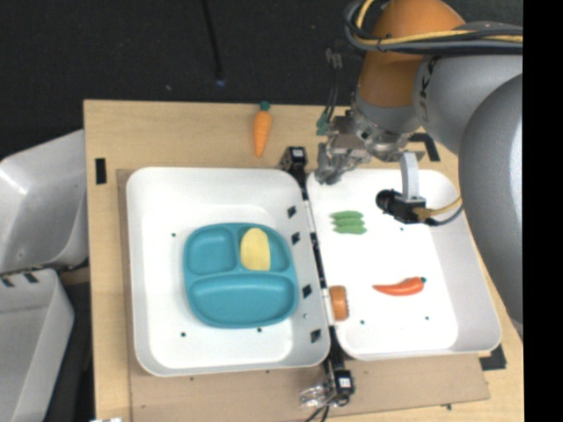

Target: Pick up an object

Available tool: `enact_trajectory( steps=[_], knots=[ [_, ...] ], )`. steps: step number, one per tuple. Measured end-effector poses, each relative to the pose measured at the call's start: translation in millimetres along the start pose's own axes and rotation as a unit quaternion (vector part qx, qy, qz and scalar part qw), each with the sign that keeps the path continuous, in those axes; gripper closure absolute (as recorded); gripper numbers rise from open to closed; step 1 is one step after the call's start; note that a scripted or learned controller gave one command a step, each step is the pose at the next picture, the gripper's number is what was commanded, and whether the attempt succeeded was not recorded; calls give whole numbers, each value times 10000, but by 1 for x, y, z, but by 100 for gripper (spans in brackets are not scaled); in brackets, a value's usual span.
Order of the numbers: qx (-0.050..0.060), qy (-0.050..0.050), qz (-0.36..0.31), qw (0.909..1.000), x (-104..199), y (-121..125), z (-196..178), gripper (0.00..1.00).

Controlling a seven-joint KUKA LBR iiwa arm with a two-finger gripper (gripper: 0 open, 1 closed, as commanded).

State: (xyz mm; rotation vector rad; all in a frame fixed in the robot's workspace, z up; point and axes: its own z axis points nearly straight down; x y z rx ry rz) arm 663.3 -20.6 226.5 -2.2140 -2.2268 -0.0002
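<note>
Closest to the lens, at the front edge of the worktop (106, 385), the two white bins sit side by side. Within the left bin (149, 323) lies a blue divided plate (233, 293), and a pale yellow piece (256, 250) rests in the plate's upper right compartment. Over in the right bin (449, 323), a small orange-and-brown round piece (338, 302) sits against the left wall near the front, a red chili pepper (399, 287) lies near the middle, and a green pea pod (348, 223) lies farther back, toward the left wall. A carrot (262, 128) rests on the bare worktop behind the left bin, outside both bins. Reaching in from the right, the arm (493, 139) has its tool (327, 172) above the back left corner of the right bin, just behind the pea pod and apart from it. Whether the tool is wide or narrow cannot be told, and nothing is visibly gripped.
</note>
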Motion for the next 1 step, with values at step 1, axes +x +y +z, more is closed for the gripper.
enact_trajectory(
  steps=[1],
  knots=[
    [1,5,-9,10000,55,-12,-13,100]
  ],
)
